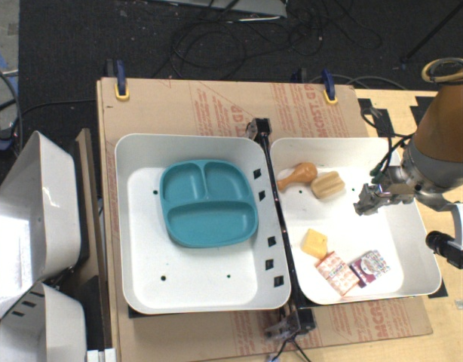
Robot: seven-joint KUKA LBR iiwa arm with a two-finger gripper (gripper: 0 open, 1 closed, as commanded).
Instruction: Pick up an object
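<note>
Just above the right bin (412,274), the gripper (365,204) hangs over bare white floor; I cannot tell its state. Near it lie a bread roll (327,185) and a drumstick (296,176), with a cheese wedge (315,243) lower.

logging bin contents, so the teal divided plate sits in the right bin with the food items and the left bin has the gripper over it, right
Not quite. The camera view shows the teal divided plate in the left bin, alone. The food items, among them the yellow block and the drumstick-shaped piece, lie in the right bin, and the gripper hangs over that right bin, not the left.
</note>
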